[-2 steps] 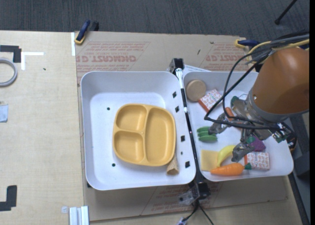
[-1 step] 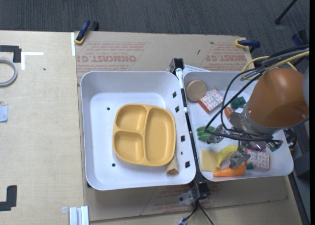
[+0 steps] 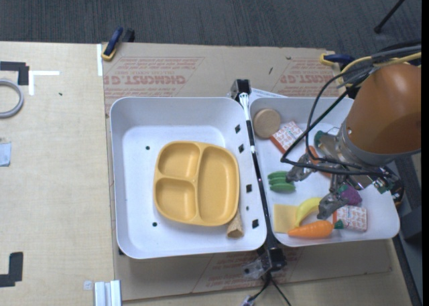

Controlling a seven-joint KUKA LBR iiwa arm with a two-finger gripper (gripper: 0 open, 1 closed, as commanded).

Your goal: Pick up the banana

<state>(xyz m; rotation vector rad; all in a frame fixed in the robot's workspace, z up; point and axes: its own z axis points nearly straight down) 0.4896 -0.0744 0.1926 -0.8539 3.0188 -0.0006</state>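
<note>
The small yellow banana (image 3: 308,208) lies near the front of the right bin (image 3: 382,231), between a yellow cheese slice (image 3: 283,217) and an orange carrot (image 3: 312,230). My gripper (image 3: 314,189) hangs just above it with its fingers spread open. One finger (image 3: 299,173) is up-left of the banana, close to a green vegetable (image 3: 281,182). The other finger (image 3: 330,205) is at the banana's right end. Nothing is held between them. The grey and orange arm covers the right part of this bin.
A tan round disc (image 3: 267,122) and a red-white box (image 3: 288,134) lie at the back of the right bin. A purple item (image 3: 350,196) and another red-white box (image 3: 354,218) lie right of the gripper. The left bin (image 3: 127,164) holds a yellow divided plate (image 3: 198,183) and a tan piece (image 3: 234,230).
</note>
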